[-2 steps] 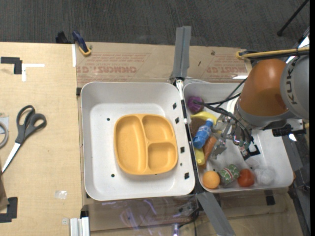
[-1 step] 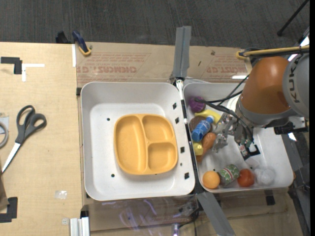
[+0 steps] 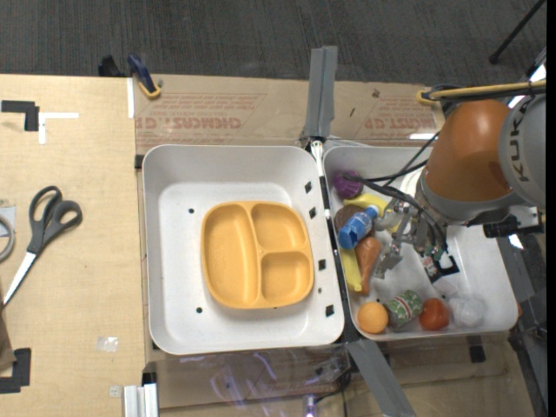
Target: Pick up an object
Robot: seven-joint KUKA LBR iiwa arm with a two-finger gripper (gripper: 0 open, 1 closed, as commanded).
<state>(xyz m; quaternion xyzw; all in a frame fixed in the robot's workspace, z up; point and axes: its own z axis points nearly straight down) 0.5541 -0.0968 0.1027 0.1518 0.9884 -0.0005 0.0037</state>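
My gripper point(image 3: 410, 263) hangs low over the right bin point(image 3: 491, 272), open, with bare white bin floor between its fingers. Just left of it lie a carrot point(image 3: 368, 259), a blue bottle point(image 3: 354, 229) and a yellow banana point(image 3: 351, 272). In front of it, along the near wall, sit an orange point(image 3: 373, 317), a green and red patterned ball point(image 3: 404, 307) and a red tomato point(image 3: 434, 314). Purple grapes point(image 3: 348, 183) and a brown item point(image 3: 347, 212) lie at the bin's far left. The fingers hold nothing.
The left bin point(image 3: 165, 259) holds a yellow divided plate point(image 3: 258, 254). A clear plastic item point(image 3: 470, 309) sits in the right bin's near right corner. Scissors point(image 3: 39, 228) lie on the bench at far left. Cables trail from the wrist over the right bin.
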